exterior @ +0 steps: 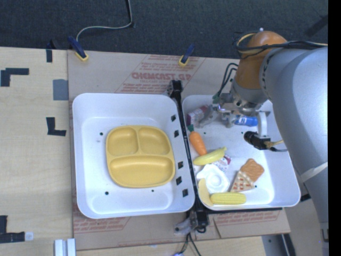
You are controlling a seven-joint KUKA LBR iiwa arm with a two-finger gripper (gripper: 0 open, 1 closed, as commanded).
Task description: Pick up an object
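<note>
arm (pixel 298 100) bent down into right bin (pixel 277 196) — wrist low at far edge, jaws' state unclear

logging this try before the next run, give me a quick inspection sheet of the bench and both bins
surface: cardboard-covered bench bearing left bin and right bin, side by side.
job's things: right bin holds carrot, banana, corn cob, waffle piece, bread piece, white cup-like item and small packets near the far wall, too blurred to name.
clutter: yellow divided plate in the left bin.
grippers: gripper low over the far end of the right bin; nothing seen between its fingers.
cables: thin cable on the dark floor.
surroundings: yellow-blue clamps at the bench's far edge.
</note>
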